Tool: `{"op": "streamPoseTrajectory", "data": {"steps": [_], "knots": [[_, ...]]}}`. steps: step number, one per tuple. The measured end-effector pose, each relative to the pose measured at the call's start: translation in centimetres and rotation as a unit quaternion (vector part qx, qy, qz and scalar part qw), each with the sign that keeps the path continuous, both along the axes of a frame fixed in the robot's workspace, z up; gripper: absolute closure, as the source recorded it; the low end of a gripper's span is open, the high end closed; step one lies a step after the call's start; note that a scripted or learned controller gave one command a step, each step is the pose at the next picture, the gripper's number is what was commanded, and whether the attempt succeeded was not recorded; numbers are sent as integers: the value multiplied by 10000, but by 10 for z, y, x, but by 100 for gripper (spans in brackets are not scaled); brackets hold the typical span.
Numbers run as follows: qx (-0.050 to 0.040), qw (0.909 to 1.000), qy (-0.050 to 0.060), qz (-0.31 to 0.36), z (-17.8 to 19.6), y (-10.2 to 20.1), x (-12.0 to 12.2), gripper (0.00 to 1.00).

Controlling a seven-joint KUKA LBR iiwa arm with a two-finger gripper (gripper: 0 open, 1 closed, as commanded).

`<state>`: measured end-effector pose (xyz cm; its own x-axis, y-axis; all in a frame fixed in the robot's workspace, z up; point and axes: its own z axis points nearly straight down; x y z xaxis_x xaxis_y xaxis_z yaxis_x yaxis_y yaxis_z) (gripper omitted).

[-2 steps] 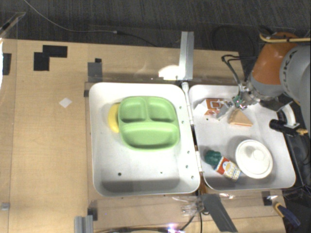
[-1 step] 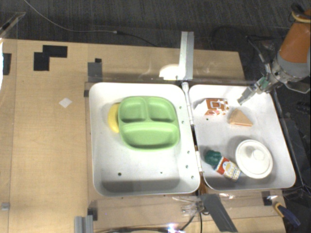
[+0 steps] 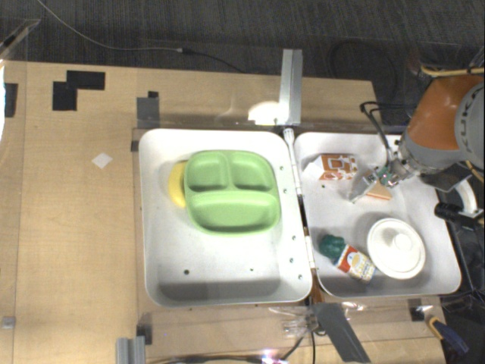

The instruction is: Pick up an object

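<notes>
Jaws (image 3: pixel 371 184) low in the right bin (image 3: pixel 447 279), right over the tan wedge (image 3: pixel 380 193) near its far edge; apart or together, can't tell. White bowl (image 3: pixel 395 247) sits near the bin's front edge, green tray (image 3: pixel 229 190) fills the left bin (image 3: pixel 159 264)

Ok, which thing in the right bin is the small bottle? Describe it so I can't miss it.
Look in the right bin, along its near edge. The bottle lies on its side just left of the white bowl. Its dark green cap and red-and-white label set it apart from the plain white bowl.
</notes>
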<state>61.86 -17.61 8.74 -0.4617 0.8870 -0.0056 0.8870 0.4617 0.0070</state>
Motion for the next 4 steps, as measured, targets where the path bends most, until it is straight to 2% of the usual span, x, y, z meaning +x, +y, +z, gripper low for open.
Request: {"op": "streamPoseTrajectory", "data": {"steps": [1, 2, 3, 4], "knots": [[-7, 9948, 7, 1015, 53, -15, -42, 0], [-31, 9828, -22, 1848, 2, 53, -95, 0], [-47, 9830, -87, 1831, 16, 53, -91, 100], [-34, 9571, -23, 2898, 2, 34, -24, 100]]}}
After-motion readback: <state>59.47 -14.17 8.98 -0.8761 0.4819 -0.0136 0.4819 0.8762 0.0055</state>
